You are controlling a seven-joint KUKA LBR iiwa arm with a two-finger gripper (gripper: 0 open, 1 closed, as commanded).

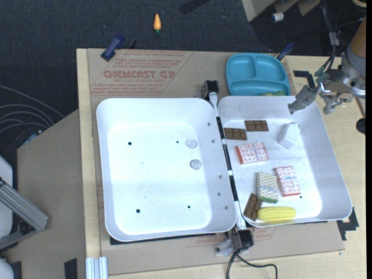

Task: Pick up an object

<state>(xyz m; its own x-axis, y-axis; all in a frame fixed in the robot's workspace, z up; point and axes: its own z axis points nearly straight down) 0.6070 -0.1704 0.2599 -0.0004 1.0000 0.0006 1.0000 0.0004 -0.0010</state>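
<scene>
Lying in the right bin (331,156), toward its far end: pale grey block (286,135), tilted, resting on the bin floor, nearest of all items to the tool. Sitting below and left of the gripper (318,100), apart from it, not touching.

Lying left of the block: two brown chocolate bars (256,125), one close to the divider between the bins. Resting nearer the camera: red-patterned packet (251,153), then pink box (287,181) beside green-and-white box (267,186), just touching or nearly so. Lying at the near edge: yellow corn cob (276,214), with a dark brown bar (251,205) leaning by the corner.

Hovering over the right bin's far right corner: gripper, fingers spread wide, gripping nothing. Reaching in from the right: grey arm (354,63).

Sitting in the left bin (116,173): two small round discs (195,164). Standing beyond the right bin: blue divided tray (257,74). Lying on the dark floor beyond the bench: small orange carrot (157,22).
</scene>
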